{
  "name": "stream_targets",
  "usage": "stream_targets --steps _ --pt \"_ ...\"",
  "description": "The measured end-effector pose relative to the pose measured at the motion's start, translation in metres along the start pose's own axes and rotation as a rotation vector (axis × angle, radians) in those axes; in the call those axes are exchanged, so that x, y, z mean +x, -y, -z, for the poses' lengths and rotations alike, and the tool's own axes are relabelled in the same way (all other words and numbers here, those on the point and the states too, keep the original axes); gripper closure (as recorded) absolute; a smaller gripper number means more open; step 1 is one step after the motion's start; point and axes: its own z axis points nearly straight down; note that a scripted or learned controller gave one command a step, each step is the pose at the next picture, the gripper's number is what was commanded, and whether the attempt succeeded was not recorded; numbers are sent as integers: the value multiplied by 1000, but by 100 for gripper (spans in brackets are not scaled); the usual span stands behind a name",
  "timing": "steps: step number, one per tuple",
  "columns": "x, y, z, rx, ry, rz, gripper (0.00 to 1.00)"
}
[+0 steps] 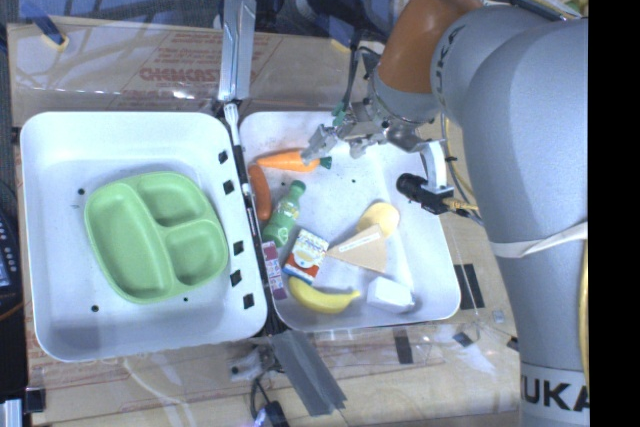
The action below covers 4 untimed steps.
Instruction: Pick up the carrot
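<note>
1. Nearest the camera is the arm point(520, 165), 1 broad grey body filling the right side, with an orange band point(415, 40) above its wrist.
2. There are 2 white bins: the left bin point(50, 215) and the right bin point(440, 255), side by side and touching along a central seam.
3. The left bin holds 1 green plate point(155, 235) with 3 compartments.
4. The right bin holds 1 carrot point(285, 161), 1 sausage point(260, 191), 1 green bottle point(284, 213), 1 small carton point(305, 255), 1 banana point(322, 296), 1 cheese wedge point(362, 250), 1 pale yellow rounded piece point(380, 215) and 1 white block point(390, 293).
5. The carrot is orange and tapered, lying roughly level across the far left part of the right bin, its pointed end toward the seam and its green-tipped thick end toward the arm.
6. The sausage lies just below the carrot's pointed end, along the seam, with the bottle beside it.
7. The gripper point(326, 143) is low over the far part of the right bin, its tips at the carrot's thick end.
8. Its 2 fingers look slightly apart, with the carrot's thick end at or between their tips; I cannot tell whether they clamp it.
</note>
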Motion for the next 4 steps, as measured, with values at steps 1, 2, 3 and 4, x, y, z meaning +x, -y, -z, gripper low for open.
stream_targets --steps 1,2,3,4 --pt "28 -8 -43 -1 1 197 0" --pt "28 -8 -33 1 1 202 100" --pt "75 -15 82 -8 4 240 100" --pt "52 -11 123 -4 4 163 100"
